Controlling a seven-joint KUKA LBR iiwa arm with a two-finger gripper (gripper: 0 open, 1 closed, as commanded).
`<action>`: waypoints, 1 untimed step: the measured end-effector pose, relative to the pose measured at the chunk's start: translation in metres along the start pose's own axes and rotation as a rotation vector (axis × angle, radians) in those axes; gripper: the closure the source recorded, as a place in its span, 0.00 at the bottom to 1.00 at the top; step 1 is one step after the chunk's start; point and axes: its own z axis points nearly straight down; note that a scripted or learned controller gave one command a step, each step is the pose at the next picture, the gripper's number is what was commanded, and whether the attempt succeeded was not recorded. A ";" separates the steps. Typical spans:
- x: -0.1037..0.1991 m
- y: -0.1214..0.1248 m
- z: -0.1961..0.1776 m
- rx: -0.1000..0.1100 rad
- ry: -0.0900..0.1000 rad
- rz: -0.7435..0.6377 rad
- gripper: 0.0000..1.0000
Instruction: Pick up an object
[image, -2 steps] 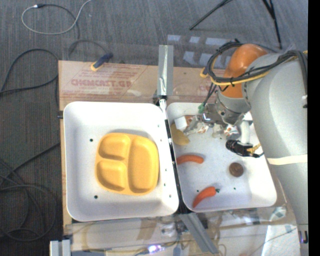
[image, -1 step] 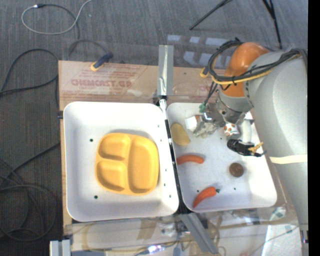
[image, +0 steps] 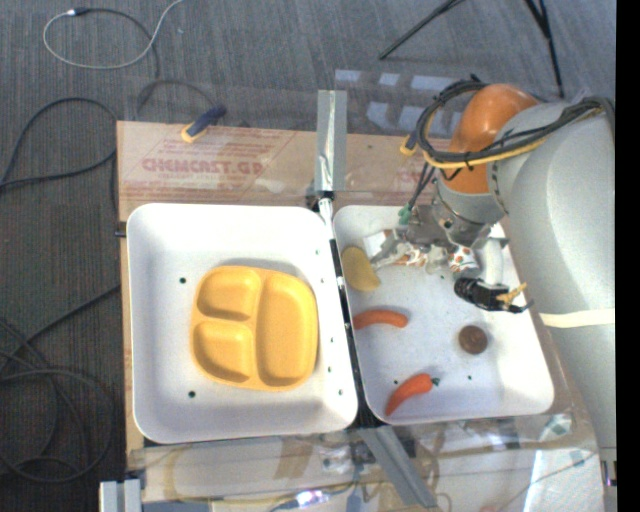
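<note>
**Arm crowds the frame:** the grey arm (image: 570, 230) runs out of frame at the right, and its bulk covers the far right corner and right rim of the right bin (image: 500, 385). At that bin's far end, pale and red bits (image: 400, 256) beside the gripper (image: 428, 245) are too small to identify. So is a round brown thing (image: 473, 340) towards its right side. Left of the right bin, the left bin (image: 150, 300) hides much of a cardboard sheet (image: 200, 170), whose red print is blurred.
</note>
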 end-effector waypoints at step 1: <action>-0.001 -0.001 -0.009 0.005 -0.004 -0.001 1.00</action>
